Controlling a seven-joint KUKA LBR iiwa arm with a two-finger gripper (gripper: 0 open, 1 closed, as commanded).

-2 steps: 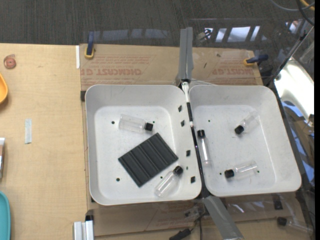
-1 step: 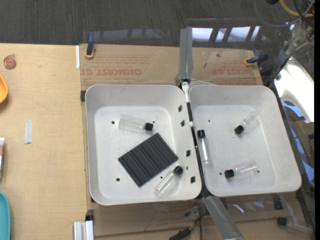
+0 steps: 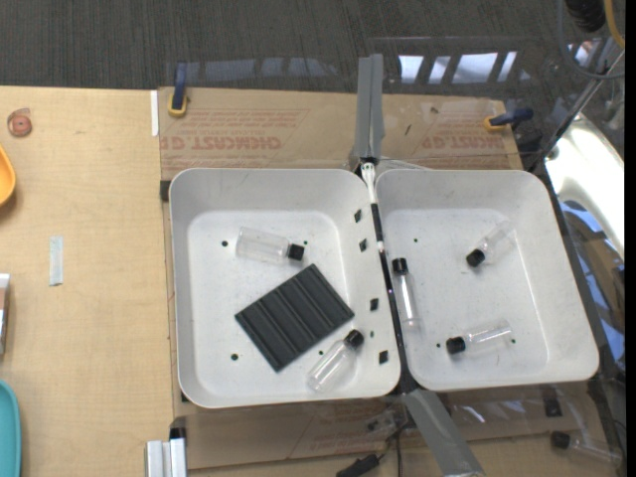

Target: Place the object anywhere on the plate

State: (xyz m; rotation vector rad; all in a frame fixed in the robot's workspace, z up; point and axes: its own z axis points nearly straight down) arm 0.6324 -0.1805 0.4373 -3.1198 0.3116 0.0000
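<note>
A dark ribbed rectangular plate (image 3: 294,316) lies flat and turned at an angle in the left bin (image 3: 189,266). A clear vial with a black cap (image 3: 268,247) rests just behind the plate. Another clear vial (image 3: 335,359) lies at the plate's front right corner, its cap next to the plate's edge. In the right bin (image 3: 556,266) there are three more capped vials: one (image 3: 402,291) along the left wall, one (image 3: 489,246) toward the back, and one (image 3: 480,340) near the front.
Both bins sit on brown cardboard (image 3: 298,132) held by clamps (image 3: 178,102) (image 3: 500,120). A wooden tabletop (image 3: 79,266) lies to the left, with an orange item (image 3: 5,182) and a teal item (image 3: 8,435) at its edge. Cables and equipment (image 3: 586,8) crowd the upper right.
</note>
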